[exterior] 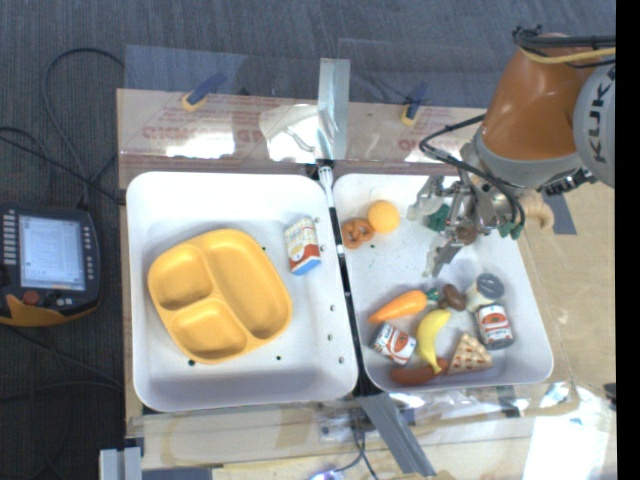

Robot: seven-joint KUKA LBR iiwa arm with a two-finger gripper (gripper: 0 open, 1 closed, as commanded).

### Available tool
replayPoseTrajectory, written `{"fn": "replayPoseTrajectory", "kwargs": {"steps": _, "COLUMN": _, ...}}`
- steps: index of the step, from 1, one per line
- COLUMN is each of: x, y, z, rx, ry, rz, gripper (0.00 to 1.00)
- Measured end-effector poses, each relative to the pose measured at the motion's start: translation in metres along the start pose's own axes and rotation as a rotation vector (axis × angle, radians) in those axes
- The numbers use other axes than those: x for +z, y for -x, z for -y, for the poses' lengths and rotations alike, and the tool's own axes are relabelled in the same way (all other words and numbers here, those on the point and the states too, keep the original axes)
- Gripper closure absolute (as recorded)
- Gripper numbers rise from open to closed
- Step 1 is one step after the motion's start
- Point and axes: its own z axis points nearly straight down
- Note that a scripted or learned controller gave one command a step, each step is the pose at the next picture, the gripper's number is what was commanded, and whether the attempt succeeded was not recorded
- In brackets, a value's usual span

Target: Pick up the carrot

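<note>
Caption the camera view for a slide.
Gripper hovers in the right bin above the carrot; yellow tray sits in the left bin.

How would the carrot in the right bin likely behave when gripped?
The carrot looks like smooth, tapered toy plastic: probably rigid and light, but may slip toward its thin end. Lying beside the banana, it could roll or nudge it.

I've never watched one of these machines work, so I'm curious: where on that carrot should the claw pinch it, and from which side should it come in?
Probably from straight above, pinching across the thick orange middle of the carrot. It lies flat and slanted, green top toward the banana, which crowds that end along with a small brown piece. The long sides near its narrow end look freer, so the gripper should close across its width there.
</note>
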Motion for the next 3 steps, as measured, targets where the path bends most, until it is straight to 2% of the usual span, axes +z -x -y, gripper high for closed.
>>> {"fn": "replayPoseTrajectory", "kwargs": {"steps": 1, "x": 0.109, "y": -0.021, "z": -0.007, "rx": -0.038, "ry": -0.002, "rz": 0.006, "gripper": 0.0}}
{"fn": "replayPoseTrajectory", "kwargs": {"steps": 2, "x": 0.1, "y": -0.021, "z": -0.007, "rx": -0.039, "ry": -0.004, "rz": 0.007, "gripper": 1.0}}
{"fn": "replayPoseTrajectory", "kwargs": {"steps": 3, "x": 0.112, "y": -0.042, "z": -0.013, "rx": 0.128, "ry": -0.001, "rz": 0.022, "gripper": 1.0}}
